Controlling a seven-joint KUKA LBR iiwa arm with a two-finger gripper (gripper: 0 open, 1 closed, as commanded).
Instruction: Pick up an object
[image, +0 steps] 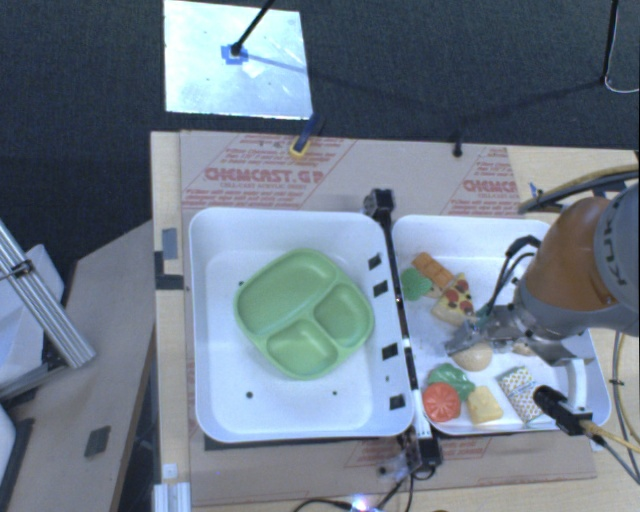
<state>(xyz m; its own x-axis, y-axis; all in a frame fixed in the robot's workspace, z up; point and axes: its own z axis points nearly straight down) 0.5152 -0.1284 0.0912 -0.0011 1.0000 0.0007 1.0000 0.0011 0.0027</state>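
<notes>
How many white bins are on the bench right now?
2: the left bin holds a green divided plate; the right bin holds toy food, partly covered by the arm.

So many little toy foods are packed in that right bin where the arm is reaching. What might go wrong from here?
1. The gripper is low among crowded items: the beige oval piece and the pizza slice lie right beside it, so it might nudge or catch the wrong one.
2. The tomato and yellow block sit close by and could get shoved.
3. A rounded piece might slip out.
</notes>
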